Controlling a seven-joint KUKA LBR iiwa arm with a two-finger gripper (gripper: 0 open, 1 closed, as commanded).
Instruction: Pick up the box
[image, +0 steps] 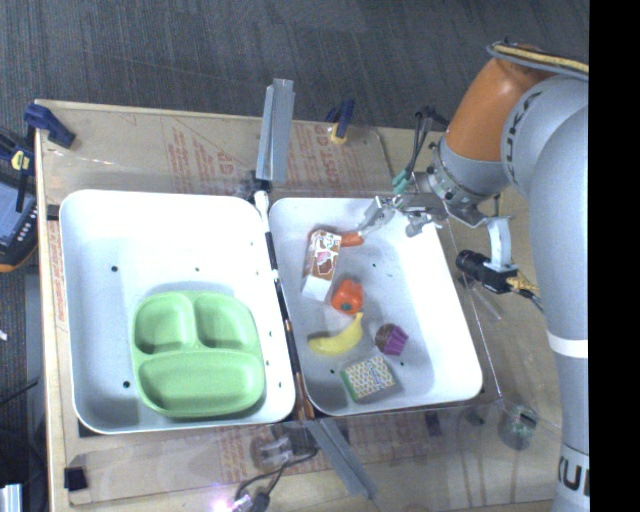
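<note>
Task barely started, as far as you can see. The box (368, 378), flat w/ a speckled greenish top, lies in the right bin (455, 330) near its front edge, slightly rotated, resting on the bin floor. Nothing is touching it from above.

The gripper (392, 210) sits at the far end of the right bin, over the back rim area, well apart from the box. It's small and cluttered by cables there, so you can't tell the jaw state — not guessing. Nothing visibly between them.

Other stuff in the right bin: a snack packet (323, 254) near the back w/ a small orange bit (352, 239) just beside it, an orange fruit-like item (347, 296) mid-bin, a banana (337, 338) in front of that, and a purple cup-like object (391, 339) to the banana's right. Banana and purple object are both near the box, banana just behind its left corner, so the approach is tight.

The left bin (90, 260) holds a green divided tray (197, 354); not relevant.

Done: nothing you can check. Left: travel toward the front of the bin, line up over the box, descend, close, lift. Judgement: flat box lying low, so a grasp across its edges probably needed; neighbours could get bumped.
</note>
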